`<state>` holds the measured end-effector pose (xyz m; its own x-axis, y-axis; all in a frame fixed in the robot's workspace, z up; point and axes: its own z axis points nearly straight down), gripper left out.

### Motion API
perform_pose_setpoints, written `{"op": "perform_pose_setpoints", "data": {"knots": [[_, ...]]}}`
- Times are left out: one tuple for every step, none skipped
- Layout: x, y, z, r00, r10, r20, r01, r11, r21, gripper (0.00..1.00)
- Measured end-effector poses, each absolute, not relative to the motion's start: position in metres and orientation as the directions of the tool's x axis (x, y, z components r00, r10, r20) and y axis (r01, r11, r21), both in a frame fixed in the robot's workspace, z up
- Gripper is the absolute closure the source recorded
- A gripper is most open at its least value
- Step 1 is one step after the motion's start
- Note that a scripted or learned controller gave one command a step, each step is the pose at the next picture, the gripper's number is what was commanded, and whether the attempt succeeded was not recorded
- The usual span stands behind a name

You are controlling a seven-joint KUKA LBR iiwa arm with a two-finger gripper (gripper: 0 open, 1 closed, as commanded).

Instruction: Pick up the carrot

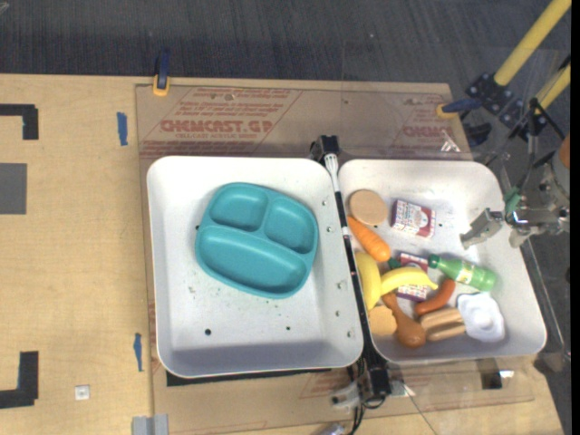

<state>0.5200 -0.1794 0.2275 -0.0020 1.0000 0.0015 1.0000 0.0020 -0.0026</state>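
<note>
Camera view: carrot (370, 238) lies in right bin (471, 175), left side, against the divider, just below a round tan item (367, 207), above the banana (385, 281). Gripper (489, 227) sits over right bin's right edge, well apart from carrot; grip state cannot tell. Teal divided plate (256, 238) in left bin (172, 270). Green bottle (464, 272) near the pile.

The arm (544, 208) is cut off by the right edge, and its claw (482, 228) is too blurred to read. The label on the small carton (412, 217) is too small to read. In the right bin (524, 270), the banana (391, 282), hot dog (440, 323) and bottle (464, 272) overlap, each hiding part of another. The carrot (370, 238) has its near tip tucked against the banana.
</note>
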Motion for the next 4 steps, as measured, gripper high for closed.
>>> {"op": "perform_pose_setpoints", "data": {"knots": [[0.548,-0.116,0.173,0.014,1.0,0.005,1.0,-0.014,-0.008,0.0],[0.578,-0.028,0.185,0.06,0.998,0.004,0.998,-0.06,0.003,0.0],[0.577,-0.034,0.184,0.069,0.998,-0.001,0.998,-0.069,0.002,0.0],[0.577,-0.034,0.184,0.069,0.998,-0.001,0.998,-0.069,0.002,0.0]]}}
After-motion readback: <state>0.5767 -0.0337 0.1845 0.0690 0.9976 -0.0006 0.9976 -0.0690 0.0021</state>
